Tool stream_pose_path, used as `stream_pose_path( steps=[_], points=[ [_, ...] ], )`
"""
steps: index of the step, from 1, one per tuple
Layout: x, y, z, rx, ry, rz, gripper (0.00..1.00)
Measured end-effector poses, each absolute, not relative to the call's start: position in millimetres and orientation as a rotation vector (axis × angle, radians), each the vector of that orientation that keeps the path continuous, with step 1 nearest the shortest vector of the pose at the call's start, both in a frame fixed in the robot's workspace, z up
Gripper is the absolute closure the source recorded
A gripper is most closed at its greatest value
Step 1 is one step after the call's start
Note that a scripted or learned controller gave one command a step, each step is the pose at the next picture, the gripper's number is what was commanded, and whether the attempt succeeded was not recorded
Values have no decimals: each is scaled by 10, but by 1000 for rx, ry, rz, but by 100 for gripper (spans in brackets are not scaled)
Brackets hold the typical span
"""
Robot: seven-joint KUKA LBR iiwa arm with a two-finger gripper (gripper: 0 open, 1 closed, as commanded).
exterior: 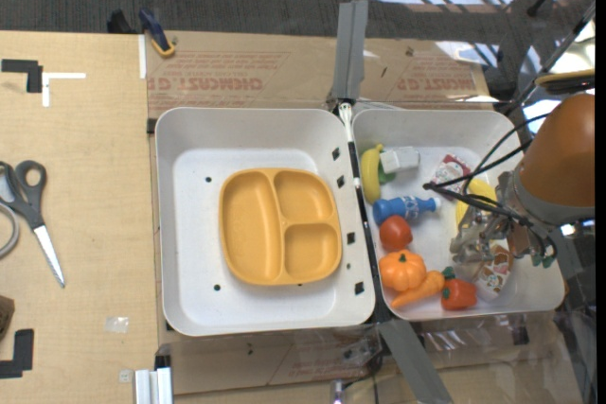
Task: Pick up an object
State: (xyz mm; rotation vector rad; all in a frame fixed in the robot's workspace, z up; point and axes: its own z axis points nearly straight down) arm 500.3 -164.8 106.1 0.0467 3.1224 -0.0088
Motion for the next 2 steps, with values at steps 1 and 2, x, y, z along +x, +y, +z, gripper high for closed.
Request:
stream_pose_path(
  steps=[1,2],
  points=[
    [5244,-2216,2945,563,3089,-1,100],
    [5995,-2212,1617,589,3082,-1,100]
  ],
)
